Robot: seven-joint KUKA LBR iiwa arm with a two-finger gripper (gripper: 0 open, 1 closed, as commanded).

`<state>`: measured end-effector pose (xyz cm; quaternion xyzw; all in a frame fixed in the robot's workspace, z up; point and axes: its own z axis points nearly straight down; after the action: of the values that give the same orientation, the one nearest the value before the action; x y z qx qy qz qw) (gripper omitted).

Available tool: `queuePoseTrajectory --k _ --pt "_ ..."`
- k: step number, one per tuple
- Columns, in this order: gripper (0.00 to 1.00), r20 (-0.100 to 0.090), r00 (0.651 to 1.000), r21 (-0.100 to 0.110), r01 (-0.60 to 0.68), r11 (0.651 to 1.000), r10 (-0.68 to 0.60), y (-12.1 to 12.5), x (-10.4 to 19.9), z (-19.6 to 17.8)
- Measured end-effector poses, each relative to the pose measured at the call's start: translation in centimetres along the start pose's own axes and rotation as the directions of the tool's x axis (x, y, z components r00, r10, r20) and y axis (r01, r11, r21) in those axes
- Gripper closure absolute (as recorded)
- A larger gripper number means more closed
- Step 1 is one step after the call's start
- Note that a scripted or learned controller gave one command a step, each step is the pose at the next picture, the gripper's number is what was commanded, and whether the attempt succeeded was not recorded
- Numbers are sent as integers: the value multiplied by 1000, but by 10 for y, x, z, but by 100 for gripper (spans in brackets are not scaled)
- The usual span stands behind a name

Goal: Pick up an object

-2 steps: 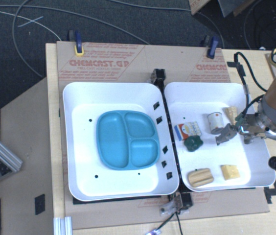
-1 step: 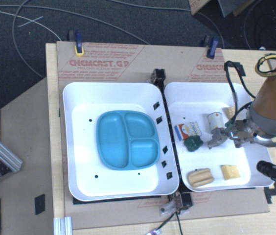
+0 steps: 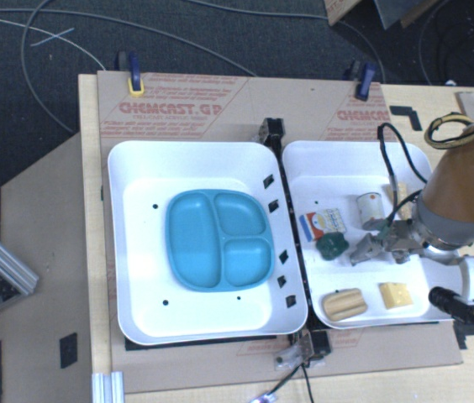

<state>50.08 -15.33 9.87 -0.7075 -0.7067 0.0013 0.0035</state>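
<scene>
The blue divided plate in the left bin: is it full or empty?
Empty. The blue plate lies flat in the left bin, and all three compartments show bare blue.

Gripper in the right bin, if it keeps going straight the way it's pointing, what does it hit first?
Probably the dark green object: the gripper points toward the view's left, and it lies just ahead of the tips. Height above the bin is unclear, so it might pass over.

The right bin [image 3: 304,170] contained five loose objects. A small white cylinder [image 3: 369,207] lay toward the back. A flat printed packet [image 3: 323,222] lay near the left wall, with a dark green rounded object [image 3: 332,245] just in front of it. A tan bread-like piece [image 3: 344,304] and a pale yellow block [image 3: 396,295] lay along the front edge.
</scene>
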Motion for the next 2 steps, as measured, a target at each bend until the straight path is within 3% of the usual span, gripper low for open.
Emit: queuePoseTrajectory --k 1,2 --pt "100 1 1000 -7 0 1000 0 2 0 -14" --pt "100 5 1000 -14 2 1000 -2 5 -1 -78"
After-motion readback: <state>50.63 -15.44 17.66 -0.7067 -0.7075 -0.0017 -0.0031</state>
